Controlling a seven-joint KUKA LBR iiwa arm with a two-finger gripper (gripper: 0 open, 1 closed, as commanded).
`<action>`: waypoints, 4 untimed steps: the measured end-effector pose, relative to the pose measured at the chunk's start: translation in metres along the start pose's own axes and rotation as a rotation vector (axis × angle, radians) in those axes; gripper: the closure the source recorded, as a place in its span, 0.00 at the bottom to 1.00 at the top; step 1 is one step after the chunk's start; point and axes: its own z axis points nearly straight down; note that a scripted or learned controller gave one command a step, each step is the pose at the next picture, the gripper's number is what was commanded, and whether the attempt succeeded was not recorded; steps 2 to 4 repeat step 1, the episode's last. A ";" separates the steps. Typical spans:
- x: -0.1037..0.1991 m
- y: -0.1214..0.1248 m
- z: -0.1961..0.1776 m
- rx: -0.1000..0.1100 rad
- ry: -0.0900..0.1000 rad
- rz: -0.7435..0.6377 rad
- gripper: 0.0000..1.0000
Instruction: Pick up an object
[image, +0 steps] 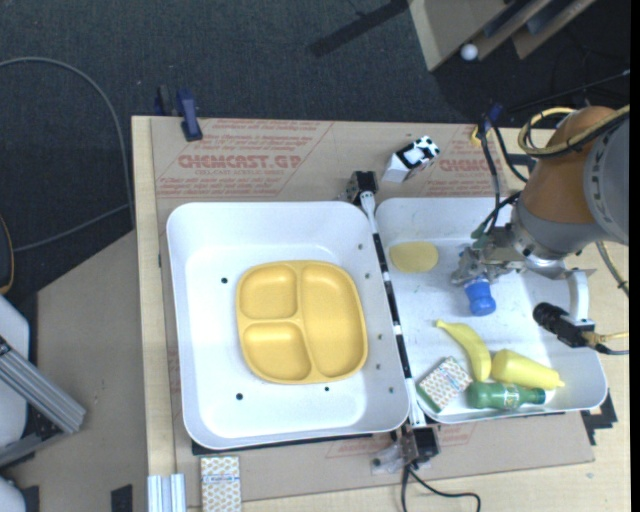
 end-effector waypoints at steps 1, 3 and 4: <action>0.071 -0.015 -0.093 0.001 0.000 0.000 1.00; 0.071 -0.015 -0.093 0.001 0.000 0.000 1.00; 0.071 -0.015 -0.093 0.001 0.000 0.000 1.00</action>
